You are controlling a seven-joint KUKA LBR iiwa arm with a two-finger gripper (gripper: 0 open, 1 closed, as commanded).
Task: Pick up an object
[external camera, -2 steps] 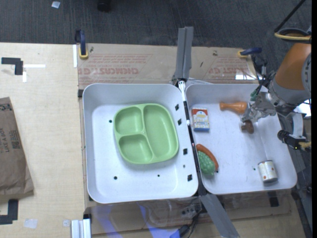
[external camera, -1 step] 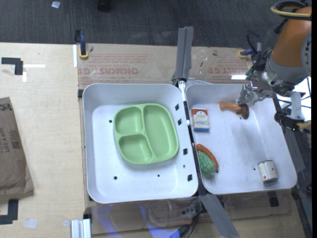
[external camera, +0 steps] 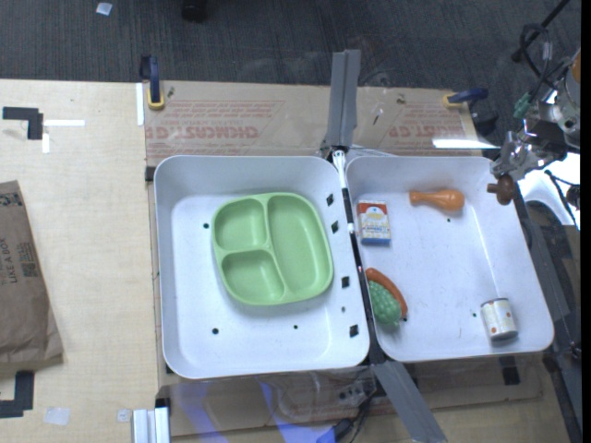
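Right bin (external camera: 517, 275) held small box (external camera: 374, 221), orange squash toy (external camera: 438, 198), carrot (external camera: 386, 295), can (external camera: 499, 319) | box looked light, stiff (flat sides, easiest to pinch) | gripper (external camera: 517, 155) hung past far corner, jaw state unreadable | green plate (external camera: 272, 247) left bin

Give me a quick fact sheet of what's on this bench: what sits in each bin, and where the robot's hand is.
left bin: green divided plate
right bin: small box, orange drumstick-shaped toy, toy carrot, small can on its side
gripper: outside the right bin's far right corner, over no object
objects held: none visible
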